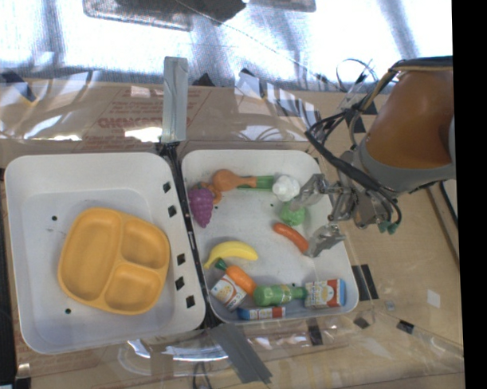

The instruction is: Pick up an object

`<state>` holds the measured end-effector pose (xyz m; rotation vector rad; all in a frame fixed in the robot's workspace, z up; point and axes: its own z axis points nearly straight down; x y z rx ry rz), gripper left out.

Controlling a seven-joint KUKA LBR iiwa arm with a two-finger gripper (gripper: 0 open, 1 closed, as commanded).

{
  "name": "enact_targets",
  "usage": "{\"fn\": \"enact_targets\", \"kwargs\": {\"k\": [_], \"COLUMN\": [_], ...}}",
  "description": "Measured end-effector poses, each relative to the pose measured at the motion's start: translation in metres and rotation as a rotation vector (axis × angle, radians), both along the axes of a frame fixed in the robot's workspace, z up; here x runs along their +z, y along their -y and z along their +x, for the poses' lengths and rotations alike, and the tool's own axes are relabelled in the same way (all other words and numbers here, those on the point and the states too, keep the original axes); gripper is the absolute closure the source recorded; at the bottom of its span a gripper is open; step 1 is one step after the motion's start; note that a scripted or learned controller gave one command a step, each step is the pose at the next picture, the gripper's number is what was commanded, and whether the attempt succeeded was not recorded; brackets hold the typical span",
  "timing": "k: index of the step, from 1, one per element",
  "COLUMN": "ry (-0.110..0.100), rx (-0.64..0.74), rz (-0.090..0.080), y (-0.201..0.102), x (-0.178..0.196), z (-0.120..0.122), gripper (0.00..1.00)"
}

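- Grey and orange, the arm (409, 128) reaches in from the right, its wrist bent toward the right bin (335, 302), with dark cables looping above it.
- At the bin's right rim, the claw (316, 215) points left with its two fingers (309, 191) spread well apart; nothing sits clamped between them.
- Just off the upper finger lie a white toy (286, 187) and a green piece (293, 213), near enough that I cannot tell whether they touch it.
- An orange carrot (290, 237) lies just left of the lower finger, close beside its tip.
- Farther left of the claw are a purple grape bunch (201, 204) and a yellow banana (233, 252).
- Below the claw, along the bin's near wall, lie a green bottle (279, 294) and a small carton (324, 292).
- Well to the claw's left, in the other bin (35, 177), rests a yellow divided tray (112, 260).
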<state>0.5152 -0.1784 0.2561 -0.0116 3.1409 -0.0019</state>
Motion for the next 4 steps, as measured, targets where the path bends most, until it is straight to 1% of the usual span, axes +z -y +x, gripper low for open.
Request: {"fn": "enact_targets", "kwargs": {"k": [1, 2, 3, 4], "ry": [-0.009, 0.004, 0.012, 0.004], "rx": [0.077, 0.086, 0.069, 0.257], "rz": [0.005, 0.000, -0.001, -0.001], "y": [0.028, 0.027, -0.012, 0.024], "x": [-0.152, -0.135, -0.045, -0.056], "z": [0.066, 0.071, 0.101, 0.123], "gripper": [0.00, 1.00, 1.00, 1.00]}}
